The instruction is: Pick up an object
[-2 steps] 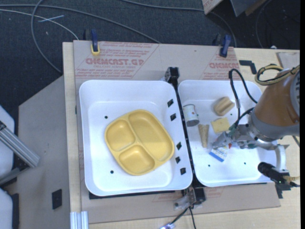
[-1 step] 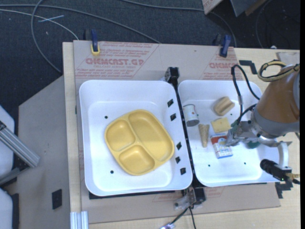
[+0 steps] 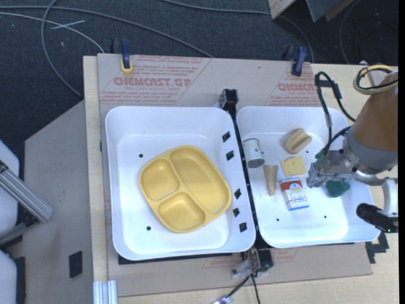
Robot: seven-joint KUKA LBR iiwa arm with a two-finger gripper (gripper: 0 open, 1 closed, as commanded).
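The right bin holds several small objects: a grey can, a tan bread-like piece, a yellow square block, a beige cone-shaped piece, a red, white and blue box and a green item. My gripper is low over the right side of this bin, between the yellow block and the green item, just above the box's right edge. Nothing shows between its fingers.
The left bin carries a yellow three-compartment plate. A black divider with clips runs between the bins. Cables hang near the arm at the right, and clamps stand at the bench's back edge.
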